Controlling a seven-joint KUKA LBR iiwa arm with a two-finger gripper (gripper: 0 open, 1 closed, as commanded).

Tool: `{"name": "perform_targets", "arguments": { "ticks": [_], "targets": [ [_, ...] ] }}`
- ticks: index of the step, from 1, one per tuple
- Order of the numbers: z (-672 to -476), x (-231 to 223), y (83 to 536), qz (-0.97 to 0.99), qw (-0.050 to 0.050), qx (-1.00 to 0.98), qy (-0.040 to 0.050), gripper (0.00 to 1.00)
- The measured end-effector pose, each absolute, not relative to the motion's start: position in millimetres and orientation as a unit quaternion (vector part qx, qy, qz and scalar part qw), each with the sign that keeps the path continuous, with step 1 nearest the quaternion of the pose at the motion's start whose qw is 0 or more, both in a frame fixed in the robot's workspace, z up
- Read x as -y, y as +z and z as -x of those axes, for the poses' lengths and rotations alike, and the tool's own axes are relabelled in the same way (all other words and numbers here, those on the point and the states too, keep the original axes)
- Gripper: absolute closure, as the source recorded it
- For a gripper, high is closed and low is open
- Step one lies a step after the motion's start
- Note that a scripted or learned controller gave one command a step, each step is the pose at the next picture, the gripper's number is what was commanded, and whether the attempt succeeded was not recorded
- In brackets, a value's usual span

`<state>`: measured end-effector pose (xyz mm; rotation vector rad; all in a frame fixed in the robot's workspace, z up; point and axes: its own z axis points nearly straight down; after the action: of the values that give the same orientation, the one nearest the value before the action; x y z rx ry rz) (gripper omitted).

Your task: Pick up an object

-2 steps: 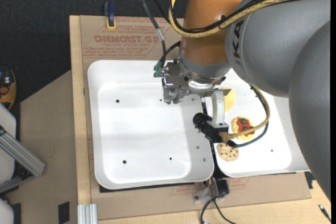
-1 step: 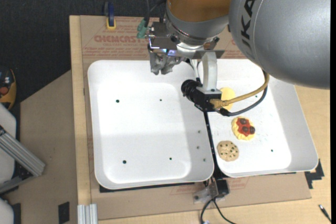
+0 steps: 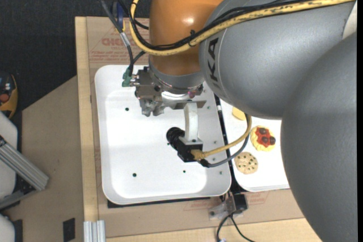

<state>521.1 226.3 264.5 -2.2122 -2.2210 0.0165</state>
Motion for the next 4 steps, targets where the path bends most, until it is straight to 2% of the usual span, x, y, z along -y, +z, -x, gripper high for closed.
{"name": "perform_targets", "arguments": {
  "ticks": [1, 2, 3, 4],
  "targets": [
    [-514.4, -224.6, 240.2, 0.707, 0.002, 0.707, 0.0028, 1.0],
    [-532.3, -180.9, 323.4, 0.709, -0.003, 0.705, -0.004, 1.0],
    [-511.6, -227.1, 254.8, 0.705, 0.003, 0.709, 0.0038, 1.0],
    [-527.4, -224.8, 274.6, 0.707, 0.0, 0.708, -0.001, 1.0]
  ]
}}
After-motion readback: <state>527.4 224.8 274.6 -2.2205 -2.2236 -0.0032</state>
